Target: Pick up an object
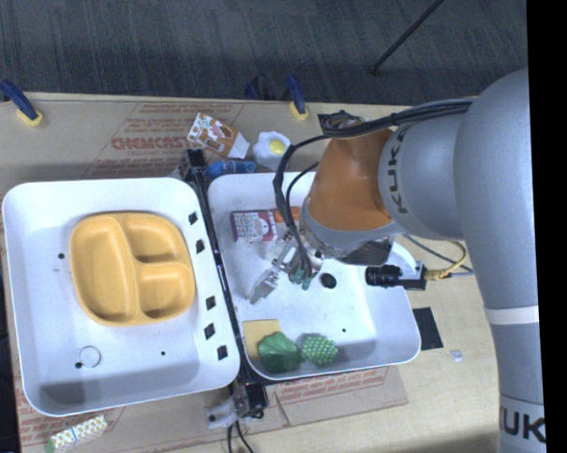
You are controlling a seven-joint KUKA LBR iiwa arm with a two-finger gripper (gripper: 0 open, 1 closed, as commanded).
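**Gripper hanging low in the right bin**

The arm [404,183] is reaching in over the right bin [391,333], its gripper [272,280] hovering near the bin's middle, fingers standing slightly apart with nothing between them. A red-and-white packet [253,225] is lying toward the far edge. A green object [278,352] and a green textured ball [318,348] are sitting along the near edge. A yellow divided tray [130,265] is resting in the left bin [34,307].
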